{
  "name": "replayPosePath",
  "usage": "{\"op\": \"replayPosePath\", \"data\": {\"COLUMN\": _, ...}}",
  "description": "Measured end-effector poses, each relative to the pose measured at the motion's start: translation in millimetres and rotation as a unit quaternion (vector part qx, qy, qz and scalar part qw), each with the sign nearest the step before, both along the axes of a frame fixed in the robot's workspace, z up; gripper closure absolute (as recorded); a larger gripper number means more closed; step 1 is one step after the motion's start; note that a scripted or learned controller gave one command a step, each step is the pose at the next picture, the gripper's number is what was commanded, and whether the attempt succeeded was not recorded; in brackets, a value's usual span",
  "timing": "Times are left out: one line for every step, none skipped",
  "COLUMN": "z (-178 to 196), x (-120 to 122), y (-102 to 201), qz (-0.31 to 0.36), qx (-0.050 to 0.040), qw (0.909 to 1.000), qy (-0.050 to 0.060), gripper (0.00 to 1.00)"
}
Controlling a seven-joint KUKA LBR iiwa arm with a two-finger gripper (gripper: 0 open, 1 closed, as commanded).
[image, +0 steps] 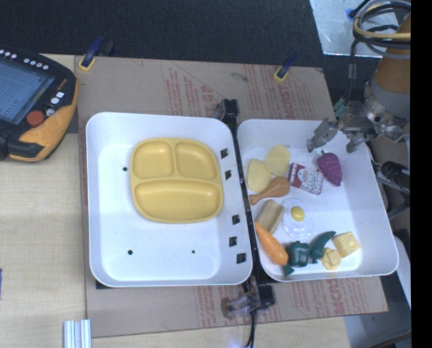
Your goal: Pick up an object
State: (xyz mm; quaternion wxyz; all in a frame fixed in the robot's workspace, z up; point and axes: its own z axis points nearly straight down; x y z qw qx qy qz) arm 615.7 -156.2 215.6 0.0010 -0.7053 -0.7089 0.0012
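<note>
The right white bin (372, 194) holds several toy foods: a purple grape bunch (330, 167), a small red and white packet (306, 178), two pale yellow chips (268, 167), a brown drumstick (270, 190), a bread piece (269, 214), a fried egg (296, 214), an orange carrot (271, 244), a green pepper (306, 250) and yellow cheese chunks (341, 249). My gripper (337, 138) hovers over the bin's far right part, just above the grapes. Its two fingers stand spread apart, open, with nothing between them.
The left white bin (107, 194) bears a yellow three-compartment plate (177, 180). A teach pendant (24, 104) lies on the bench at the far left. Black clips (230, 109) join the bins along the middle seam. Cables (379, 20) hang behind the arm.
</note>
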Motion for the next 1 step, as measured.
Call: {"op": "replayPosePath", "data": {"z": -125.9, "x": -6.3, "y": -56.9, "qz": -0.003, "qx": 0.0022, "qw": 1.0, "qy": -0.002, "gripper": 0.0}}
